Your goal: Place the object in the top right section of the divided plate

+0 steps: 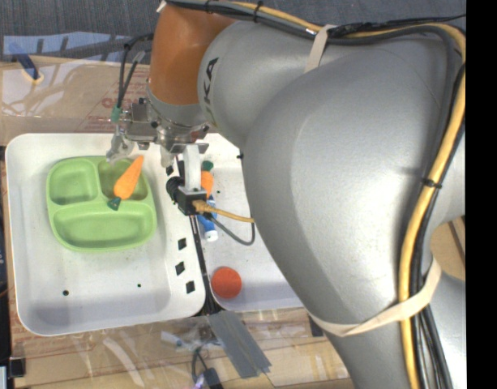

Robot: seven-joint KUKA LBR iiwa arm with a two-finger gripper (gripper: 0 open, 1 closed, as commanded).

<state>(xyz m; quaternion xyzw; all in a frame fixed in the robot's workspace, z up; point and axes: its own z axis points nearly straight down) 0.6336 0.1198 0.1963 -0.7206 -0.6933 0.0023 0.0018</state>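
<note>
A green divided plate (78, 229) lies in the left white bin (37, 298), with two small sections at the top and one wide section below. An orange toy carrot (129, 177) rests slanted in the plate's top right section. Its green tip points down-left onto the divider ridge. My gripper (139, 146) hangs right over the carrot's thick upper end, touching or nearly touching it. The wrist's body hides how the gripper meets the carrot.
An orange ball (226, 282) sits in the right bin (256, 298) near its front left corner. Small coloured items (207, 178) and a cable end (210, 227) lie along the wall between the bins. The big grey arm (345, 152) covers most of the right bin.
</note>
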